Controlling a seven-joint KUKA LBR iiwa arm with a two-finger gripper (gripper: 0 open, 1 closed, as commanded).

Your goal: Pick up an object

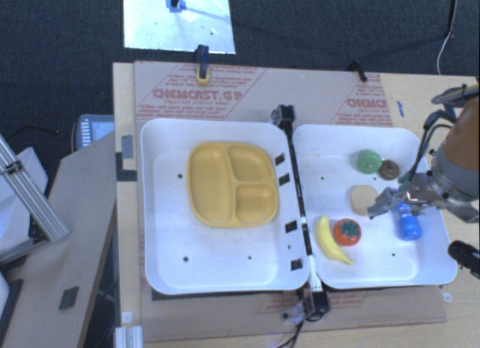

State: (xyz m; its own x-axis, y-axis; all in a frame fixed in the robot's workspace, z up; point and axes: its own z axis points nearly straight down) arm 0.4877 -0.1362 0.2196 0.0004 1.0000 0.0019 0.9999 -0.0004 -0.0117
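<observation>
The right bin [390,271] holds several small objects: a green ball [368,161], a small brown round piece [388,169], a tan oval piece [363,199], a yellow banana [328,240], a red tomato-like object [346,232] and a blue object [409,226]. My gripper [390,202] reaches in from the right and hangs low over the right bin, just right of the tan piece and directly above and left of the blue object. Nothing is visibly held.
The left bin [169,264] carries a yellow divided plate [231,184]. A black divider with clips [294,189] runs between the bins. The arm's body [457,166] covers the right bin's far right side. Cardboard [247,91] lies behind the bins.
</observation>
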